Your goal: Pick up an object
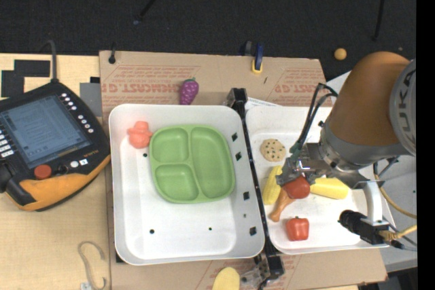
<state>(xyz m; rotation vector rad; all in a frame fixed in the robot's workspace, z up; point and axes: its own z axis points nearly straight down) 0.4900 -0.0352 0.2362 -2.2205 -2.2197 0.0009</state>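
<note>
My gripper (pixel 299 172) hangs low over the middle of the right bin (pixel 326 241), directly above the red-brown head of a toy drumstick (pixel 296 188). The drumstick's tan handle points down-left. Right beside it lie a yellow corn-like piece (pixel 271 185) on the left and a yellow oblong toy (pixel 329 188) on the right. A round speckled cookie (pixel 273 149) sits toward the bin's far left, and a red pepper (pixel 297 228) near its front edge. The gripper body hides where its tips meet the drumstick.
The left bin (pixel 136 227) holds a green divided plate (pixel 192 164) and a pink-orange toy (pixel 138 134) in its far left corner. Purple grapes (pixel 189 90) lie on the cardboard behind the bins. A yellow toy (pixel 226 278) sits in front of them. A teach pendant (pixel 44 139) rests at the left.
</note>
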